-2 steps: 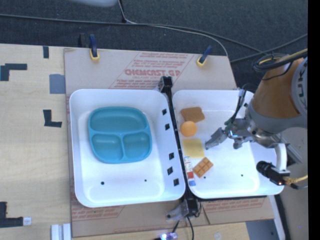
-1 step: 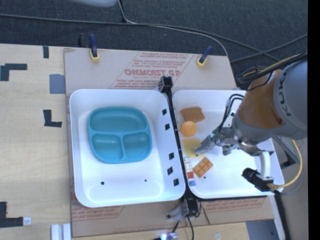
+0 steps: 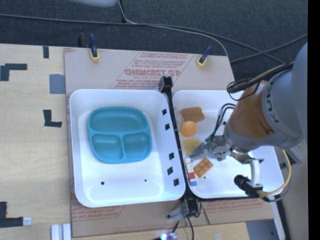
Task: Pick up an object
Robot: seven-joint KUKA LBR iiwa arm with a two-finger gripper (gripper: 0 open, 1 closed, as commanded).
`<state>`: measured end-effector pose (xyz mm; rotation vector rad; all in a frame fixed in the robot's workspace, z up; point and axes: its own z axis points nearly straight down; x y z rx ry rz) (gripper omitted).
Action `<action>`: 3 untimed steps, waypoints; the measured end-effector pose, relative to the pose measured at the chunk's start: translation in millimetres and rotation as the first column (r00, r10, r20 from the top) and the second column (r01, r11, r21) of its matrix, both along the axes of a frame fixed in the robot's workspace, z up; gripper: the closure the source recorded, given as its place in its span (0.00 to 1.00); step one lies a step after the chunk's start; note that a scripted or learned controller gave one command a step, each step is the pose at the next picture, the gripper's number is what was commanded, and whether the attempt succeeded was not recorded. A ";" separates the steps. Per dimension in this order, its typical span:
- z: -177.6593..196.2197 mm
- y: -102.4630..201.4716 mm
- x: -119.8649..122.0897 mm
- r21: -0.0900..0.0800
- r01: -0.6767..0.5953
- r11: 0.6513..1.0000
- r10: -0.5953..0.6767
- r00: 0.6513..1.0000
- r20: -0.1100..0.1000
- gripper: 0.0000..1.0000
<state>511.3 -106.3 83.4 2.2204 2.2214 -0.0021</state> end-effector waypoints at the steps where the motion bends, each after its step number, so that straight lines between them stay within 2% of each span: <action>1: 12.2 -0.4 0.6 -0.001 0.000 1.000 0.000 1.000 0.002 1.00; 2: 53.9 0.7 -0.8 0.002 -0.001 1.000 0.001 1.000 0.002 1.00; 3: 116.7 -0.5 2.1 0.001 -0.001 1.000 0.001 1.000 0.005 1.00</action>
